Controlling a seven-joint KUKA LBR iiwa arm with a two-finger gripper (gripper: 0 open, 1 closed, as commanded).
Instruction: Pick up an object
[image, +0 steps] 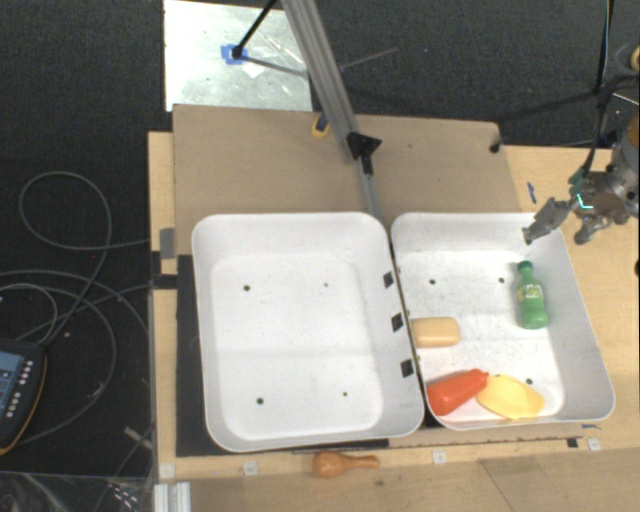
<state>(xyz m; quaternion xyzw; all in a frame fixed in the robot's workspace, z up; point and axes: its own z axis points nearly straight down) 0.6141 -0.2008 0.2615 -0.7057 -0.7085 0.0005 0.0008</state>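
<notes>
The right bin (480, 235) holds a green bottle (530, 296) near its right wall, a tan block (436, 332) by its left wall, a red-orange object (456, 390) and a yellow object (511, 396) in the front corner. My gripper (562, 227) hangs above the right bin's far right corner, a little beyond the green bottle. Its two fingers are spread apart with nothing between them.
The left bin (230, 250) sits beside the right one. A metal pole (330, 85) slants in from the top toward the gap between the bins. A small tan wooden object (343, 462) lies on the bench in front of the bins. Cables lie on the floor at left.
</notes>
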